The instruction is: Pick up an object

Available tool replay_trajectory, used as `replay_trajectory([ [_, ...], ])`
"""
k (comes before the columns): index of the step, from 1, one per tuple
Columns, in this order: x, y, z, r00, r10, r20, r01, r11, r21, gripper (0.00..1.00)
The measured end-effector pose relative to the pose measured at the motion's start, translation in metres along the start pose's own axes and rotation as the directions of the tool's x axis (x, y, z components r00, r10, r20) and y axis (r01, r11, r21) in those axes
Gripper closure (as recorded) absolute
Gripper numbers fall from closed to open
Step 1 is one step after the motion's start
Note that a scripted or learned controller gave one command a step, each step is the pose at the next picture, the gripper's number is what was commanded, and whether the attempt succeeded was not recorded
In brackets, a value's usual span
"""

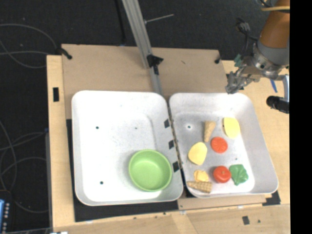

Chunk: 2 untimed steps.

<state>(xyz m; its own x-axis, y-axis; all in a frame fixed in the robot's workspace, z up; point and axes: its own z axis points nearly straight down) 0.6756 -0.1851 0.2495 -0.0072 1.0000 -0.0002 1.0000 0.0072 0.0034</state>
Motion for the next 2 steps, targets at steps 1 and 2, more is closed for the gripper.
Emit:
replay_trajectory([
  [1,0.055,-0.009,0.007,1.000,0.001,0.000,-0.001,1.000,0.004,1.00],
  [2,0.095,-0.025,0.012,1.000,0.002,0.000,-0.002,1.000,0.004,1.00],
])
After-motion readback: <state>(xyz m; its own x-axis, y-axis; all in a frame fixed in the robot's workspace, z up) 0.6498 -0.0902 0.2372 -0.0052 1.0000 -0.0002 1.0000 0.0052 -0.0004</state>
